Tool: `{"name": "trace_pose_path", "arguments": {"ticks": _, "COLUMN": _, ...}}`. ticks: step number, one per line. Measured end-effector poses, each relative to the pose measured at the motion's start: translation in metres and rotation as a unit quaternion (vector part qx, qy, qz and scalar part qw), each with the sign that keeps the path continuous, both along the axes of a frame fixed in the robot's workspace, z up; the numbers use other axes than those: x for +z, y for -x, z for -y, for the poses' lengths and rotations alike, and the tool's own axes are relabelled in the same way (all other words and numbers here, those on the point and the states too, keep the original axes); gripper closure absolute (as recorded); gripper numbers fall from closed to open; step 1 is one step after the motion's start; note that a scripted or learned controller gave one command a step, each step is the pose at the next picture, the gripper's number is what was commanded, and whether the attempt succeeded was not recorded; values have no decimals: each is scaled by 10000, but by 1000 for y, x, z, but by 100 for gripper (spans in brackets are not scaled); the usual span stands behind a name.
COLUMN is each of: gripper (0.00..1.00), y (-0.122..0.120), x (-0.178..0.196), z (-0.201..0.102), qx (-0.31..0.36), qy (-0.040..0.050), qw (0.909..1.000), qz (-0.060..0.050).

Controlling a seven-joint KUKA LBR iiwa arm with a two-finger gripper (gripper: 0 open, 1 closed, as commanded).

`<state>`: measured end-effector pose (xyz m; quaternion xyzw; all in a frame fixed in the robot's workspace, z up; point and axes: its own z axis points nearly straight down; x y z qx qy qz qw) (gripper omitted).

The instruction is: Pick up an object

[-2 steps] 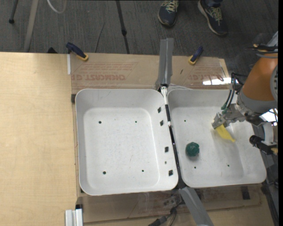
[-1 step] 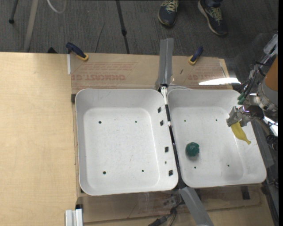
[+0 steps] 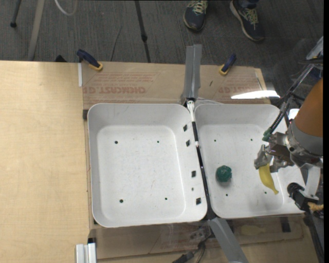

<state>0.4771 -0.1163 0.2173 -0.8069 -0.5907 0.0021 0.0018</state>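
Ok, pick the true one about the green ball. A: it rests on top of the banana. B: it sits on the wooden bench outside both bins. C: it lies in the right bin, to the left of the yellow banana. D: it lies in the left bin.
C: the green ball lies on the floor of the right bin, apart from the yellow banana to its right.

Two blue-and-orange clamps [image 3: 88, 59] [image 3: 227, 63] pin cardboard [image 3: 133, 85] to the wooden surface [image 3: 41, 154]; someone's sneakers [image 3: 196, 14] stand on the carpet [image 3: 103, 25].

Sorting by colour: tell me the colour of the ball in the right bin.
Dark green; the ball shows clearly in the camera view.
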Motion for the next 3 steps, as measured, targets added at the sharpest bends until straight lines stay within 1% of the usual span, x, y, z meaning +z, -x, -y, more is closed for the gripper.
{"name": "trace_pose_path", "arguments": {"ticks": 1, "gripper": 100, "y": -28, "x": -27, "z": 25, "qx": 859, "qy": 1, "qw": 9963, "qz": 14}}
{"name": "trace_pose_path", "arguments": {"ticks": 2, "gripper": 0, "y": -28, "x": -27, "z": 25, "qx": 861, "qy": 1, "qw": 9963, "qz": 15}}
{"name": "trace_pose_path", "arguments": {"ticks": 3, "gripper": 0, "y": -1, "x": -111, "z": -20, "qx": 184, "qy": -2, "qw": 9998, "qz": 3}}
